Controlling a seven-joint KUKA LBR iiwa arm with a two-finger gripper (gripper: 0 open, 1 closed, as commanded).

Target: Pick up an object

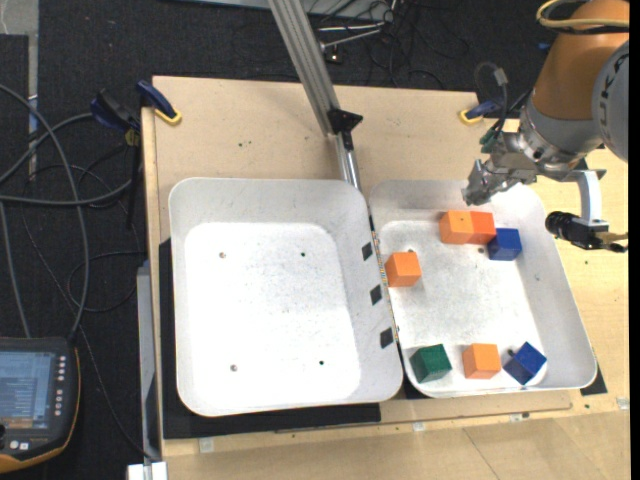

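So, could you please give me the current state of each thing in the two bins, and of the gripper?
Gripper: above the right bin's far edge, nothing visibly held.
Orange block: resting flat, beside a blue cube.
Blue cube: resting, next to that orange block.
Orange cube: alone near the right bin's left wall.
Green cube: at the near edge.
Second orange cube: at the near edge.
Second blue cube: rotated, near corner.
Left bin: flat on the bench.

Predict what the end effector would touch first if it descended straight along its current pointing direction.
Probably the orange block just below the end effector, near the right bin's far edge; depth is unclear, so it might land on the bin floor beside it.
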